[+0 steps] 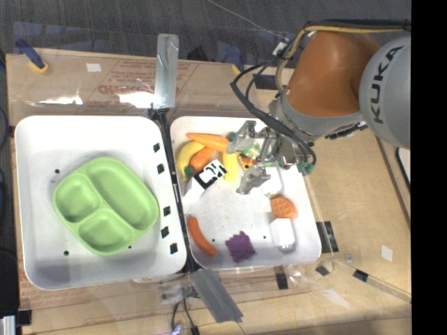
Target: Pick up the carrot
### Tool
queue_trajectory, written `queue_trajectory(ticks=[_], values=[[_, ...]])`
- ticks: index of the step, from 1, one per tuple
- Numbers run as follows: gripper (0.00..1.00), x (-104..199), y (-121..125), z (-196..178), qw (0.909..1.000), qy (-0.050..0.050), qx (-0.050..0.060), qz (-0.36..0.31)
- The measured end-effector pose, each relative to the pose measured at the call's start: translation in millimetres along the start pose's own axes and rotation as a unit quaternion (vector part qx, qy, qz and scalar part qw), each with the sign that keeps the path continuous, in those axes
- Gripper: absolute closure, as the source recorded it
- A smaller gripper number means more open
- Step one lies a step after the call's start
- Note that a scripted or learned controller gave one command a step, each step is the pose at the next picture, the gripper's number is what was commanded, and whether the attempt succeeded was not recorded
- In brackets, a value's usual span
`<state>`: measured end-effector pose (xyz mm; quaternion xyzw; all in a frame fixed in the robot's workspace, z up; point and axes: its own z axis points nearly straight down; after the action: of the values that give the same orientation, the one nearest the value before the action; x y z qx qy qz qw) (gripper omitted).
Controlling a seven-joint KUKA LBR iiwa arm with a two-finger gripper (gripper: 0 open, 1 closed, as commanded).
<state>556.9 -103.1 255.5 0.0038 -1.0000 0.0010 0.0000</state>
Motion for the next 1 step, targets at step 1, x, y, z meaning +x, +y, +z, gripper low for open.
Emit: queue_trajectory(ticks=[1], values=[[0.00,-46.6,-42.9,97.1,0.9985,0.004,-0.002,-0.055]])
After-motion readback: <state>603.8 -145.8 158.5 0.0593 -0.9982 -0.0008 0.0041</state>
